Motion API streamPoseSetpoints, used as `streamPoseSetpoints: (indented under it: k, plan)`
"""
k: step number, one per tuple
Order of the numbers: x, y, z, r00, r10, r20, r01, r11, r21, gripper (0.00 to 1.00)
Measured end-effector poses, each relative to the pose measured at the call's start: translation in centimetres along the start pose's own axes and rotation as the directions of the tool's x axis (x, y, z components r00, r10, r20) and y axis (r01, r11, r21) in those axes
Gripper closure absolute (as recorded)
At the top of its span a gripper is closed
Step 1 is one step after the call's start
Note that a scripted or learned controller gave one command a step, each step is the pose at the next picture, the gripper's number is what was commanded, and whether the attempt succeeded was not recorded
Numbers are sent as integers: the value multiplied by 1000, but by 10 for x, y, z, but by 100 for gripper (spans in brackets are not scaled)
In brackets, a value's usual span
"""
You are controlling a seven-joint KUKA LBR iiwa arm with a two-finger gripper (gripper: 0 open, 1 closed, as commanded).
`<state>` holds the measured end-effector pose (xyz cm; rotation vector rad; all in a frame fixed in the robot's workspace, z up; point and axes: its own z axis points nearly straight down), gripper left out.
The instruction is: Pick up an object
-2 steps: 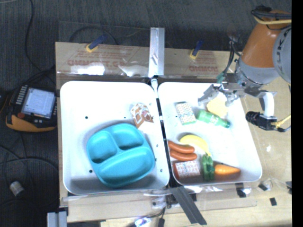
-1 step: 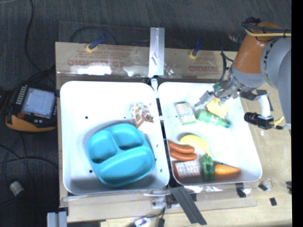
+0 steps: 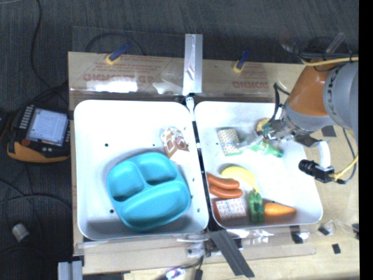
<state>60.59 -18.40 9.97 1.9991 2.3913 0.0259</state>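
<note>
1. Gripper (image 3: 269, 130) sits low over the upper right of the right bin (image 3: 303, 182), arm coming in from frame right.
2. Likely target: the green object (image 3: 269, 149), directly under/just below the fingertips, toward frame bottom. Looks touching or nearly so; can't confirm contact.
3. Its long axis looks roughly left-right with a slight tilt. Small, bright green, partly translucent-looking, partly hidden by the gripper.
4. Hand state: cannot tell. Tip area is too blurred to judge, and nothing is visibly held.
5. Neighbours: patterned packet (image 3: 228, 140) just left of the target; yellow banana (image 3: 239, 174) near, below. Judgement: the move needs a short drop, not a sideways shift.
6. Blue tray (image 3: 148, 189) in the left bin (image 3: 93, 156) is well apart.
</note>
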Motion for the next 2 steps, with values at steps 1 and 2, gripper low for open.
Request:
streamPoseSetpoints:
  k: [1, 2]
  plan:
    - [1, 0, -8, 1000, -1, 0, 1, 1000, 2, 100]
    - [52, -1, -120, 989, 151, -2, -151, 988, 31, 100]
